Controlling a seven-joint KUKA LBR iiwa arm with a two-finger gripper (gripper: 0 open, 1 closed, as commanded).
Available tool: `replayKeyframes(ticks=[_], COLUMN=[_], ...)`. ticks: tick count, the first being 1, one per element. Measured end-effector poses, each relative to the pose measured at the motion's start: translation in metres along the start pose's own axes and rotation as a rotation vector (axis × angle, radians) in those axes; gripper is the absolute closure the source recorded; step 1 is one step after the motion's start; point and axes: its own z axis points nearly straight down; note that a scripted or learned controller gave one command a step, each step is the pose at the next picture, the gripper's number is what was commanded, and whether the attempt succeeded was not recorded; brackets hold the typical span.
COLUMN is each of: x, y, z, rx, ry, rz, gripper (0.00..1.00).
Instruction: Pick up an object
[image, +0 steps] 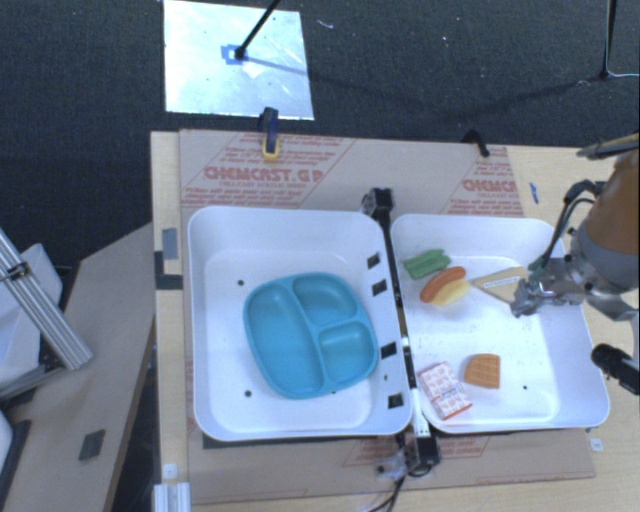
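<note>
Four items in right bin (575, 400); gripper (527, 300) (contents unclear) over it

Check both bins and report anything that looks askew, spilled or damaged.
Nothing looks spilled or damaged. The blue divided plate lies flat but turned at an angle in the left bin. In the right bin, the small red-and-white box sits skewed against the near-left corner. The pincer hangs low over this bin.

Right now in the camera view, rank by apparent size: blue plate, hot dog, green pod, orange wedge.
1. blue plate, by far largest
2. hot dog
3-4. green pod and orange wedge look alike; unranked
</note>
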Motion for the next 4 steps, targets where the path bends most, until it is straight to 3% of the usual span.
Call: replayKeyframes(ticks=[1, 4], x=[0.0, 0.183], y=[0.002, -0.005], z=[-0.037, -0.032], rx=[0.0, 0.005], ry=[0.0, 0.004], rz=[0.0, -0.008], gripper=[1.0, 1.0])
